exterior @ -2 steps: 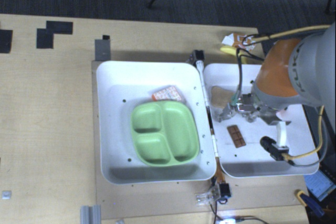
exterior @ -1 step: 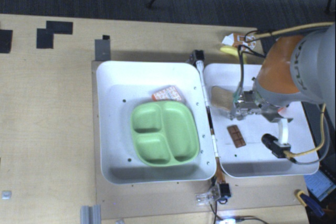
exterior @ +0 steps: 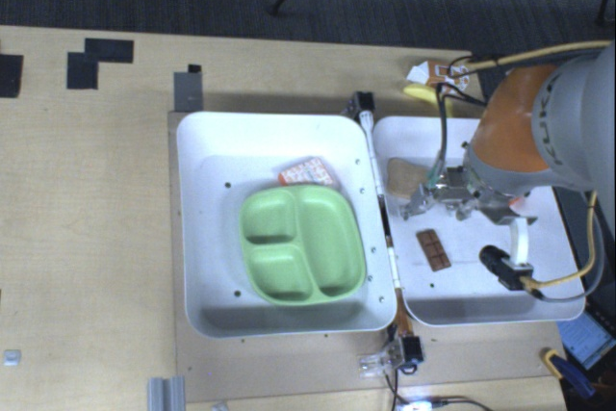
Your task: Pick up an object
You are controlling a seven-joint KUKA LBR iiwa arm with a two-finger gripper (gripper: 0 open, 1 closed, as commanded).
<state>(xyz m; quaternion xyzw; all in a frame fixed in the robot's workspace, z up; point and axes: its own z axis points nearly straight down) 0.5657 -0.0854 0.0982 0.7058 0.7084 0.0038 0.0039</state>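
My gripper (exterior: pixel 423 200) hangs low over the left part of the right bin (exterior: pixel 549 236), with the grey arm and its orange band reaching in from the right. A small brown ridged bar (exterior: pixel 433 249) lies flat on the bin floor just below and slightly right of the gripper, apart from it. A flat tan piece (exterior: pixel 403 174) lies just above the gripper near the bin's back left. Nothing shows as held.
The left bin (exterior: pixel 207 207) holds a green divided plate (exterior: pixel 300 242) with a red-and-white patterned packet (exterior: pixel 306 171) behind it. The raised divider rims (exterior: pixel 380 207) between the bins lie close to the gripper's left. Small clutter (exterior: pixel 433 77) sits on the bench behind the right bin.
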